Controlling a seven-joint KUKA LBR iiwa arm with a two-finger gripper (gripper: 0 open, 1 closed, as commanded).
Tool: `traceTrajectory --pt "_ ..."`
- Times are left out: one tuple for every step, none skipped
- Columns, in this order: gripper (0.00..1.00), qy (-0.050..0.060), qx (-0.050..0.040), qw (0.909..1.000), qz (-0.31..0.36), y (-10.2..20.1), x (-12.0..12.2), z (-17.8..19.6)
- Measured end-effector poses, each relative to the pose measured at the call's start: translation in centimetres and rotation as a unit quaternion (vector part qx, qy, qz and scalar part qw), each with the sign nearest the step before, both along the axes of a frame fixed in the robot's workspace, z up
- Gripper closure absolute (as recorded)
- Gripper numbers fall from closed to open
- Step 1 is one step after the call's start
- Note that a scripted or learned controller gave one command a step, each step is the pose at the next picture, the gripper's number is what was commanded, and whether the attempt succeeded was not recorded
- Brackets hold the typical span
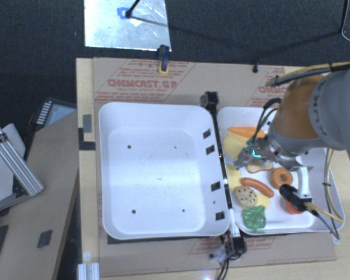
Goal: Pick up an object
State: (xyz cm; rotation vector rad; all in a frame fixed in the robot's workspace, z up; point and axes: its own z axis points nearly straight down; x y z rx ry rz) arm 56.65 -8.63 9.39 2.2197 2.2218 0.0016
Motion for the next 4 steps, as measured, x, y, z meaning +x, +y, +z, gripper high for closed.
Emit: traceTrajectory --pt "0.0 -0.006 -0.0015 1.0 -0.001 0.1 -1.7 -0.6" --pt "0.0 -0.003 -0.0008 1.0 0.002 0.1 3.7 -0.8" --pt "0.0 0.006 0.0002 1.0 0.0 -0.8 10.1 -1.0" --pt "1.0 -0.001 -0.0007 1.0 0.002 -0.7 10.4 0.4"
